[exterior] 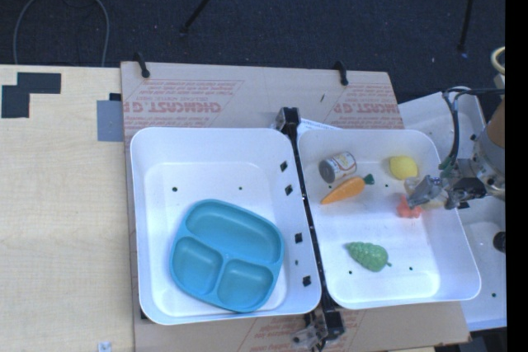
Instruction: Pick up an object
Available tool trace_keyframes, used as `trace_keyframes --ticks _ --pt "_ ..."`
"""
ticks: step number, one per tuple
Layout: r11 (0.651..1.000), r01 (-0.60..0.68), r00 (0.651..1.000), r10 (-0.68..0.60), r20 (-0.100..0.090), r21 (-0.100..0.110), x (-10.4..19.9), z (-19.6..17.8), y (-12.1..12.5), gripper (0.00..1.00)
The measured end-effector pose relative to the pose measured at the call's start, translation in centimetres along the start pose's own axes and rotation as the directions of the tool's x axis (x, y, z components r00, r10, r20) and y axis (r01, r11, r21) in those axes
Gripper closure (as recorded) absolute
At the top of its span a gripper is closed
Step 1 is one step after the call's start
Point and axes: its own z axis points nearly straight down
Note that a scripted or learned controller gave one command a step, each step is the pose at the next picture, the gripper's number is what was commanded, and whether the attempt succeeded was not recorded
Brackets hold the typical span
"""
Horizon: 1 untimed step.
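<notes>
Dark blue carpet with loose black cables lies behind a pale wooden bench (58,202), on which a brown cardboard sheet (247,99) carries two shallow white bins side by side. At the right edge of the right-hand white bin (450,280) the grey two-finger gripper (425,192) reaches in low over the floor, its metal fingers pointing leftward; whether they are parted or closed I cannot tell from this slanted view, and nothing can be seen clamped between them. Directly under the fingertips, touching or nearly touching them, sits a small red-orange block (408,210), partly hidden by the gripper. Just above it and a little left lies a round yellow lemon-like toy (403,167), close to the bin's far wall. Further left, an orange plastic carrot with a green tip (345,190) lies at a slant, and just above the carrot a small grey tin can with a label (337,166) lies on its side. Nearer the front of the same bin, apart from the others, rests a green bumpy toy vegetable (367,255). A black clip strip (299,210) runs along the seam between the bins. Beyond it, the left-hand white bin (153,169) holds a light blue plastic plate with three compartments (226,254), lying flat toward the front.
</notes>
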Motion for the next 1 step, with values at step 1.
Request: trace_keyframes --ticks 1 --pt "1.000 0.003 1.000 -0.003 -0.002 0.001 5.16 0.31 1.42 1.00"
